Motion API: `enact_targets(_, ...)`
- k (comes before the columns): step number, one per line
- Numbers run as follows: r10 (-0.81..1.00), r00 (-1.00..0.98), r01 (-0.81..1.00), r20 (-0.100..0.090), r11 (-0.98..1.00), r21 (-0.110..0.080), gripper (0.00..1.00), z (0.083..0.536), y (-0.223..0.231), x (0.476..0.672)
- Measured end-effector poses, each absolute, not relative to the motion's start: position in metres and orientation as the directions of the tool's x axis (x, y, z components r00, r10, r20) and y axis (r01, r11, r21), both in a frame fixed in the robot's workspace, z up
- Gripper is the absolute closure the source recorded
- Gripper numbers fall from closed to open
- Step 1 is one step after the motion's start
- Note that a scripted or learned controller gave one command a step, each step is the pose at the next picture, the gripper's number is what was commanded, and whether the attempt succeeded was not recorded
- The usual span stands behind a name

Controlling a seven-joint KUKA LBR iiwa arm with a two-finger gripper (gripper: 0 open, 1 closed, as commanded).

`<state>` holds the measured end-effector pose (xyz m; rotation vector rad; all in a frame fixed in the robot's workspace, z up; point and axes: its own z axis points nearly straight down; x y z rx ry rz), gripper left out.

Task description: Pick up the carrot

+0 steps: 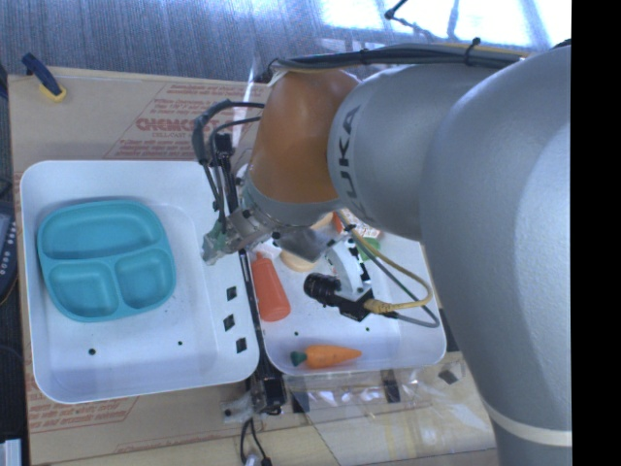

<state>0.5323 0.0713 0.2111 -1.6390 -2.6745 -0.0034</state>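
Though poised over the bins, not yet on target. From the fixed camera above: carrot [328, 355] flat on the floor of the right bin [408, 336], close to its front wall, green end toward the divide, orange tip toward the right. Nothing touching it, nothing over it.

Gripper [225, 239] up by the wall between the two bins, well apart from the carrot and farther back in the picture. Open or closed: cannot tell, with wrist and cables crowding that spot. No sign of anything carried.

Between gripper and carrot, an orange-red cylinder [270, 287] lying lengthwise just beside the divide, nearer the gripper than the carrot. Just behind it, a pale rounded thing [296, 257], partly under the arm. Left bin [58, 357] holding a blue divided tray [102, 258], no part in the job.

Judged on this: approach at most, nothing of the pick itself done. Left to do: shift forward past the cylinder, line up over the carrot, descend, close, lift. Risk worth noting: closing on the similar-coloured cylinder by mistake.
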Motion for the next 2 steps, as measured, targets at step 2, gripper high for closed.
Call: enact_targets(2,0.947,-0.321,0.947,0.0,0.321,-0.006,0.0,0.191,0.068,0.615)
